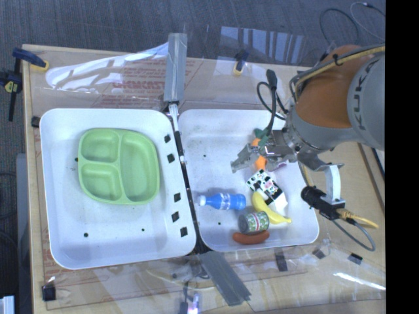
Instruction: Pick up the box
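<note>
A wooden bench (pixel 366 254) on dark carpet bears two shallow white bins side by side, with clear plastic sheeting taped round them. At the near edge of the right bin (pixel 216 129) lies a reddish sausage-shaped piece (pixel 250 237), and touching it just behind, a small can (pixel 254 222) on its side. A yellow banana (pixel 270 212) curves beside the can, and a blue plastic bottle (pixel 224 201) lies flat to the left. The box (pixel 267 188), a small carton with black-and-white cow patches, lies just behind the banana, touching it; its long axis runs diagonally from far-left to near-right. My gripper (pixel 252 157) hangs just beyond the box, low over the bin floor, its fingers spread apart and holding nothing; an orange-and-green item (pixel 260 136) sits by them. The left bin (pixel 59 195) holds a smooth green divided plate (pixel 119 165) with three compartments.
</note>
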